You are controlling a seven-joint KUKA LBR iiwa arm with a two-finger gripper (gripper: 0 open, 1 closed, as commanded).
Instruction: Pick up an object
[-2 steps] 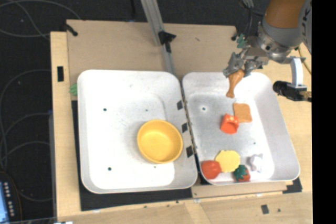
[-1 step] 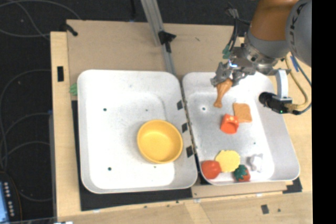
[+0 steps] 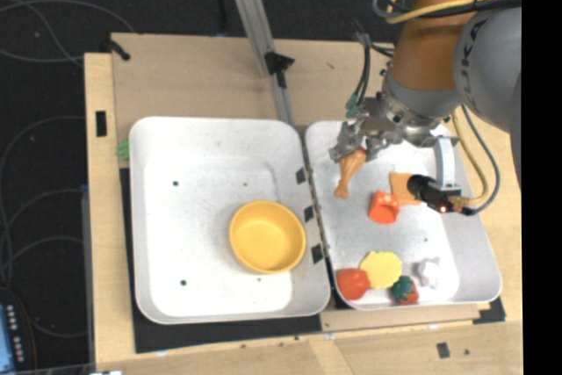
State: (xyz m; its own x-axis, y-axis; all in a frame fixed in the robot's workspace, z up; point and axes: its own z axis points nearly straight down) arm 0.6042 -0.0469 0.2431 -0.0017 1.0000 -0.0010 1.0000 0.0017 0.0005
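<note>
Well, the arm (image 3: 439, 39) leans in from the right, its claw (image 3: 356, 149) low over the right bin (image 3: 474, 250) and clenched on an orange carrot (image 3: 349, 172) hanging near the divider. Six more small toys crowd that bin's near edge. One yellow bowl (image 3: 267, 236) sits in the roomy left bin (image 3: 176, 189).

A grey metal pole (image 3: 255, 22) slants across the wooden bench (image 3: 184, 75).
</note>
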